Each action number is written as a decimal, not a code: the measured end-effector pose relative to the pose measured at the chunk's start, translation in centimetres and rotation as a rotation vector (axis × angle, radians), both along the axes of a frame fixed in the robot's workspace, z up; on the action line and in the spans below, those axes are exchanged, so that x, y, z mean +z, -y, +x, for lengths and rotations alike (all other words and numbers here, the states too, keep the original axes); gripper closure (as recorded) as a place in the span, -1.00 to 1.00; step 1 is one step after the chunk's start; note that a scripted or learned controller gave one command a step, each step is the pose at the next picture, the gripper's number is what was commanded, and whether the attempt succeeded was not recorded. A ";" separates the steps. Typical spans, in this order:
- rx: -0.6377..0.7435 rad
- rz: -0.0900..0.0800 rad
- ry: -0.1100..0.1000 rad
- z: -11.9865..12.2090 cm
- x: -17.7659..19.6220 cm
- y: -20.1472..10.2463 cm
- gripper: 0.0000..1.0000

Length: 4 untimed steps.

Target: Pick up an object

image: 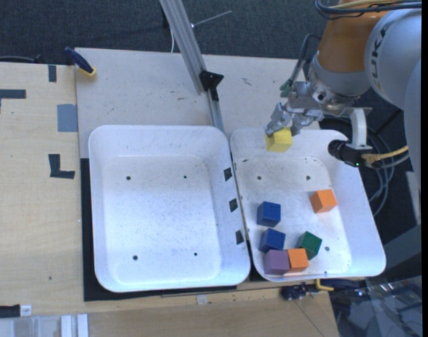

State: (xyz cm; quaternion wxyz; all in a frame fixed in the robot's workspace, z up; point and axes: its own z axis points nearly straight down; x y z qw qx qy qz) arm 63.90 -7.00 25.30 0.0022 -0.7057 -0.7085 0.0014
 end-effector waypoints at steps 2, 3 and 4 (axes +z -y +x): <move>0.002 0.001 0.001 -6.7 0.3 -9.1 1.00; 0.001 0.000 0.000 -10.1 0.1 -13.0 1.00; 0.001 -0.001 -0.002 -13.8 -1.9 -16.4 1.00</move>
